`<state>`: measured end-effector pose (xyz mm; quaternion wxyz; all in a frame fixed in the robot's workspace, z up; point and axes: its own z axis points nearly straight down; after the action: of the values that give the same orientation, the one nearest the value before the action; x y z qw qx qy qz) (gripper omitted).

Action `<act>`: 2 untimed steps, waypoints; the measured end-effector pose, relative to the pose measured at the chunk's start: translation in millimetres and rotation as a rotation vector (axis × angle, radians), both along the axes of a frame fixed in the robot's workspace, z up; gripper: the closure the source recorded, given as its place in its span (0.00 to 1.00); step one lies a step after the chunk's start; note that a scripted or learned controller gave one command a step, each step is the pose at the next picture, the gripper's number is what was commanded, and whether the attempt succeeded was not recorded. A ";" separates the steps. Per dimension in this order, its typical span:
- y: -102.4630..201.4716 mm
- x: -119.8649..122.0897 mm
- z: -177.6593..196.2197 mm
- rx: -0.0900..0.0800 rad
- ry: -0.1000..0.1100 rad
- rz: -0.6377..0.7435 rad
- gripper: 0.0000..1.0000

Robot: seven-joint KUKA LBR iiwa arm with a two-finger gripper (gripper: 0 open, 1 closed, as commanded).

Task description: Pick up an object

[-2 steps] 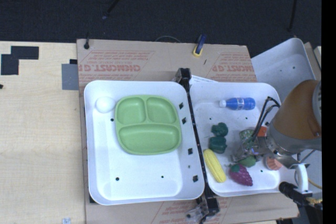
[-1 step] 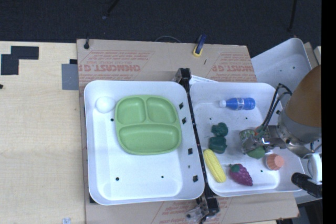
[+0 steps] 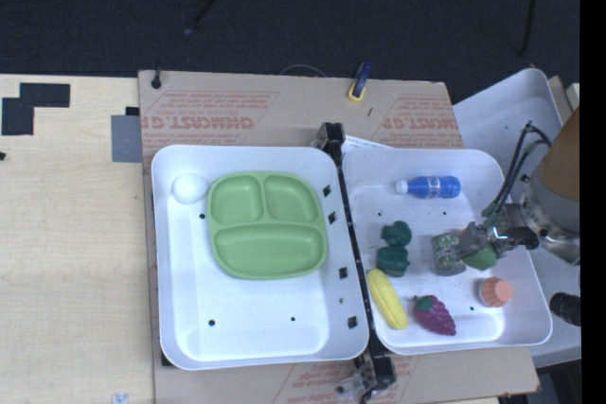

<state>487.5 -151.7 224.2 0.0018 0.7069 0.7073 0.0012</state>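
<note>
We see the green sectioned plastic plate [image 3: 266, 225] in the nine-o'clock white bin [image 3: 189, 317], a white ball [image 3: 188, 188] at its ten o'clock.

arm [image 3: 566, 167]: orange band | wrist: grey metal | cables: black, looped

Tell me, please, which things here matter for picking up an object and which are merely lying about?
In play:
- two-finger gripper, low in the right white bin
- green toy piece beside it
- dark green pepper-like toys
- yellow corn cob
- purple grape bunch
- blue plastic bottle
- small orange cup-like toy

Lying about:
- green divided plate
- white ball
- left white bin
</note>
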 end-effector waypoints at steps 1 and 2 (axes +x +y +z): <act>-0.6 -0.1 2.9 0.002 0.006 0.000 1.00; 48.3 0.5 -7.5 0.003 0.008 0.003 1.00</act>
<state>487.9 -103.5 216.7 -0.0022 0.7059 0.7083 -0.0004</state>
